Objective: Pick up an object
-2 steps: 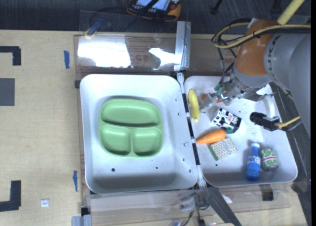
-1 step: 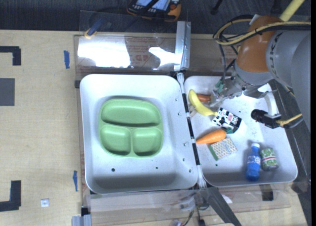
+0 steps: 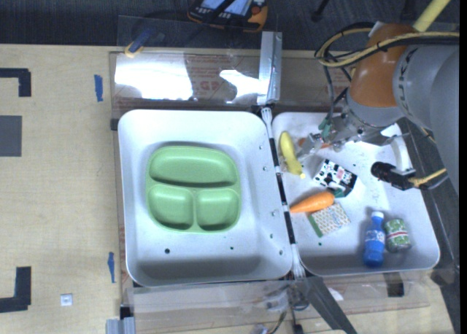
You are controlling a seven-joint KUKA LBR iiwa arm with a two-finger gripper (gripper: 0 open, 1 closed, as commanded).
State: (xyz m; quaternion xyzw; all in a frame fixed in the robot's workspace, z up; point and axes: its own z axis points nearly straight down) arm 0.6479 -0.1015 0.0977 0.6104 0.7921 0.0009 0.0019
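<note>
My gripper (image 3: 326,136) hangs low over the far part of the right bin (image 3: 427,256), under the orange wrist band. A yellow banana (image 3: 290,153) lies just to its left, near the bin's left wall. Just in front of the gripper sits a black-and-white patterned block (image 3: 335,176). In front of that lie an orange carrot (image 3: 313,203) and a speckled green-and-tan pad (image 3: 330,219). At the near right a blue bottle (image 3: 374,238) stands beside a small green can (image 3: 398,234). I see nothing held in the gripper.
The left bin (image 3: 139,252) holds a green divided plate (image 3: 194,186). A clear plastic panel (image 3: 190,77) and a metal post (image 3: 271,66) stand behind the bins. The wooden bench (image 3: 55,194) stretches to the left.
</note>
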